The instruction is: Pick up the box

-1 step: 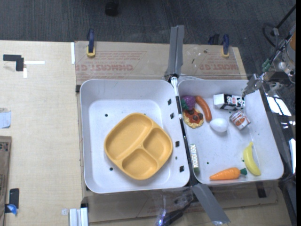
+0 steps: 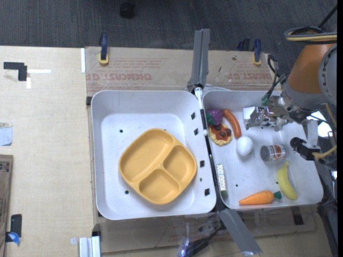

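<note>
A narrow white box (image 2: 220, 176) with dark print lies along the left wall of the right bin (image 2: 308, 199), near its front. My gripper (image 2: 261, 120) hangs over the back of the right bin, up and to the right of the box and well apart from it. A small white shape (image 2: 249, 113) sits at the gripper's left tip; I cannot tell what it is. The orange-banded wrist (image 2: 311, 68) reaches in from the right.
The right bin also holds purple grapes (image 2: 215, 115), a sausage (image 2: 232, 123), a small round pizza (image 2: 220, 135), a white egg (image 2: 244, 146), a can (image 2: 273, 152), a banana (image 2: 287, 182) and a carrot (image 2: 257, 198). A yellow divided plate (image 2: 156, 166) lies in the left bin (image 2: 107, 111).
</note>
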Controlling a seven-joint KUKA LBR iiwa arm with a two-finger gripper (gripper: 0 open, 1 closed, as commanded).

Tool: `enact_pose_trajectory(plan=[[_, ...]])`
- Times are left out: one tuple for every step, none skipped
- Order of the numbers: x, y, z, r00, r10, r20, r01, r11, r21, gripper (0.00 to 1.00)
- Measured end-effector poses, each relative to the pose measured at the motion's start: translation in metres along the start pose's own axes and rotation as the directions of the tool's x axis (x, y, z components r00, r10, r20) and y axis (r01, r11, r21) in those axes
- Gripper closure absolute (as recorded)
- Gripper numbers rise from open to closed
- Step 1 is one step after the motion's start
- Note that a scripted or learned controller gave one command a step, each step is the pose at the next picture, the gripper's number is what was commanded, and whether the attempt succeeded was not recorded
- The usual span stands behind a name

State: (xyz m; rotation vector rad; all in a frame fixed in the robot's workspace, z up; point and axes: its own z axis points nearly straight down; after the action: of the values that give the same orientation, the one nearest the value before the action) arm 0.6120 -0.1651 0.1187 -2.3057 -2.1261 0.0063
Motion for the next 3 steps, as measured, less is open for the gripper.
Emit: enact_pose_trajectory(plan=[[0.033, -0.073, 0.031, 1.0, -0.022, -0.001, 0.022, 1.0, 0.0, 0.0], [0.005, 0.018, 0.008, 0.98, 0.201, 0.001, -0.201, 0.98, -0.002, 0.0], [0.006, -0.045, 0.021, 0.98, 0.201, -0.002, -0.201, 0.979, -0.021, 0.0]])
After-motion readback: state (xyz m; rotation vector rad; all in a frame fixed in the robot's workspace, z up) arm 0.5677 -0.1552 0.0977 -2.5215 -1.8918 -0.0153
